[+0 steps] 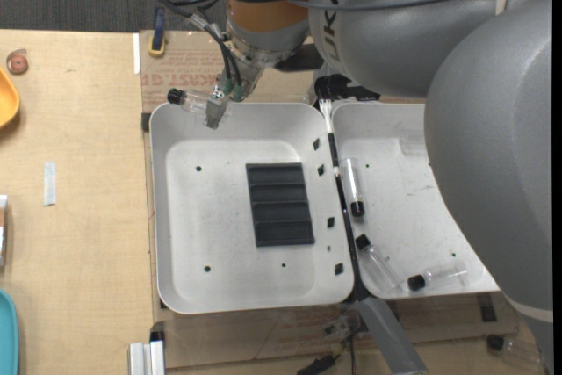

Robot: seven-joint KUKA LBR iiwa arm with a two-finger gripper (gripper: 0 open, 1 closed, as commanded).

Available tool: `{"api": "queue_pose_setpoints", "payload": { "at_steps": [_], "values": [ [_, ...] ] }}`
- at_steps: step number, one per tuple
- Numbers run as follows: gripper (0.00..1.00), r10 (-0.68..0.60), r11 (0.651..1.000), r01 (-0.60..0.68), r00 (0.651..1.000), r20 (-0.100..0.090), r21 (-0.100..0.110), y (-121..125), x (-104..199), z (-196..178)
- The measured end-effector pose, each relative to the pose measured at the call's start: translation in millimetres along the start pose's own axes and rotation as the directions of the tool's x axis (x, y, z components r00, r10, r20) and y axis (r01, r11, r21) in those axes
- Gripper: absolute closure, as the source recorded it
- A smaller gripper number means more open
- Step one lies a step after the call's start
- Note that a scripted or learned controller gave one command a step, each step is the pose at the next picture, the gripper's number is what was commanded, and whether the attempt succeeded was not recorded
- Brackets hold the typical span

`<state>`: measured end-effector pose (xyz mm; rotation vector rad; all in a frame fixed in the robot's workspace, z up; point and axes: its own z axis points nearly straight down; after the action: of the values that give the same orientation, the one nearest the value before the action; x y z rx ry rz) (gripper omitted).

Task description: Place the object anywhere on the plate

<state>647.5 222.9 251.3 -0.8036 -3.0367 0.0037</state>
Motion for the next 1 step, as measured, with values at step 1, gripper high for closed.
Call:
{"api": "queue_pose_setpoints", "payload": {
  "at_steps": [1],
  "values": [
    [1.00,-0.083,0.997,0.083,0.997,0.001,-0.001,7.1,-0.9,24.3]
  ]
}}
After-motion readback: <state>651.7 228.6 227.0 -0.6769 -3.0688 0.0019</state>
